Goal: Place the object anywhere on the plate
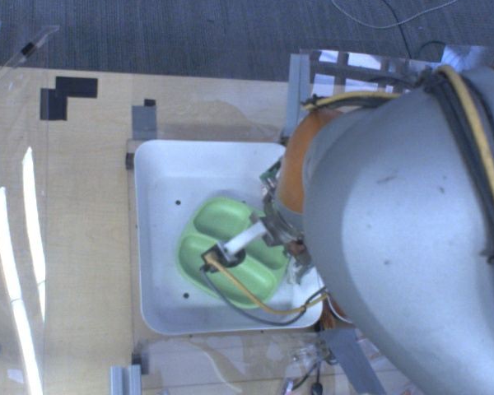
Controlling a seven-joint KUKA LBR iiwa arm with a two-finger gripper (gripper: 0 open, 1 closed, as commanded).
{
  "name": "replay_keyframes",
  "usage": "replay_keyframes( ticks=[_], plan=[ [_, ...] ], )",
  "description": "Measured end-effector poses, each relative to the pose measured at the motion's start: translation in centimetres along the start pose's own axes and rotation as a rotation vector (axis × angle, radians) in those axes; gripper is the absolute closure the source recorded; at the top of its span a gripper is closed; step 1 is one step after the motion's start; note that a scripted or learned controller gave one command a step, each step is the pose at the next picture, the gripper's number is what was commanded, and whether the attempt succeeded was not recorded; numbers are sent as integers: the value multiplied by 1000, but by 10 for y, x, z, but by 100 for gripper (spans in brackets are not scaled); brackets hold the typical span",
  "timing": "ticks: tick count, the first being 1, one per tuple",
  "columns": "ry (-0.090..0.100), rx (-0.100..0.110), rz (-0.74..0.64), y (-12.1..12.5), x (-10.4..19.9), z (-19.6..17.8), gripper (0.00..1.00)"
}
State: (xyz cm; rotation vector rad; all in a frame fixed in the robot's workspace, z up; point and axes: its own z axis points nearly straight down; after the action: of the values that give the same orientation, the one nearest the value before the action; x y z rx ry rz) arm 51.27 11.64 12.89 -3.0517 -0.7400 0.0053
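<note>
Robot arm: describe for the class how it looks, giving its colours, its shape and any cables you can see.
The arm has a broad, rounded casing of smooth grey with a few faint scuffs. Lower down it narrows to a glossy orange band above the wrist. Dark and yellow cables run bundled along the casing's upper side.

- The grey arm (403, 220) fills the right of the frame and is cut off by the right and lower edges.
- The white bin (160, 188) has its right side and lower right corner hidden under the arm.
- The right rim of the green plate (210, 220) is hidden beneath the wrist.
- The gripper (272, 225) is mostly covered by the wrist, and its tip cannot be made out.
- The small clutter (306, 359) at the bottom edge is too small to tell.
</note>
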Motion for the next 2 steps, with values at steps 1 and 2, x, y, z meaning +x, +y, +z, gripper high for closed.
replay_keyframes(
  ticks=[1, 2],
  plan=[
    [4, 3, 267, 22, 38, 6, 0],
    [5, -2, 273, 26, 17, -54, 0]
  ],
)
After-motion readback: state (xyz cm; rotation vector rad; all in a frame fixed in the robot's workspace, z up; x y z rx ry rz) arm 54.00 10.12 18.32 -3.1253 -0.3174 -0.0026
